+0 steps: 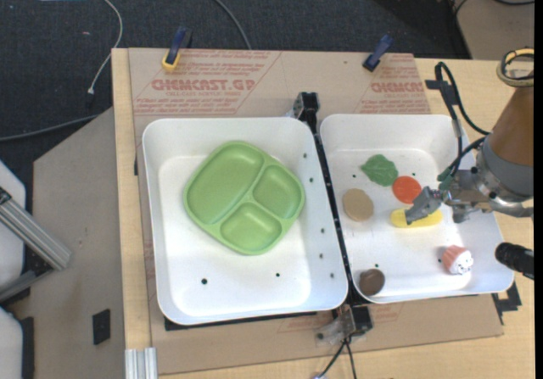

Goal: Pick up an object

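The right bin holds several small objects. A yellow banana-like piece lies near its middle, with an orange piece just above it and a green leafy piece further up. A tan disc lies to the left, a brown round piece at the front wall and a pink and white piece at the front right. My gripper reaches in from the right and hangs low over the right end of the yellow piece, touching or just above it. Nothing is visibly lifted.
The left bin bears a green divided plate, tilted diagonally. A black divider with clips runs between the bins. The arm's grey body and orange band cover the right bin's right wall. Blue clamps sit on the bench's far edge.
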`<state>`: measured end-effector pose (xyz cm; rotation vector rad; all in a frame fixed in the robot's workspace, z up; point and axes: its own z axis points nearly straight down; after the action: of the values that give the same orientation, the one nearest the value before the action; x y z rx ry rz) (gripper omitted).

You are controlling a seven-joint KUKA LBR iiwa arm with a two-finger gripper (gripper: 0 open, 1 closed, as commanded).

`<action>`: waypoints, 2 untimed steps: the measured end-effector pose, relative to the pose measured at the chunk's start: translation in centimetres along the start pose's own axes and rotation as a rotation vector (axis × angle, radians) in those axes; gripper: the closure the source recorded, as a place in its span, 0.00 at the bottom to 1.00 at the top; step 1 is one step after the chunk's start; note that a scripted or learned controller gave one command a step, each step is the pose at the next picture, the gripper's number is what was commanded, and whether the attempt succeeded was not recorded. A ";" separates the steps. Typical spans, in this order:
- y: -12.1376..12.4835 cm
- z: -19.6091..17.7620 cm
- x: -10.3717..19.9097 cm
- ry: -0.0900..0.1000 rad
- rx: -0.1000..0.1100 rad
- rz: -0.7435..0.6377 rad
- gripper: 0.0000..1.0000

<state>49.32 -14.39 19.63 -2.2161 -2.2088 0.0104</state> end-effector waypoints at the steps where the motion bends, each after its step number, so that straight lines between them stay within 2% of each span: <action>1: 0.2 -0.5 0.0 -0.002 -0.010 -0.004 0.00; 2: -0.4 4.2 0.6 0.000 -0.005 -0.003 0.00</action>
<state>48.89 -13.77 15.43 -2.2150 -2.2147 0.0053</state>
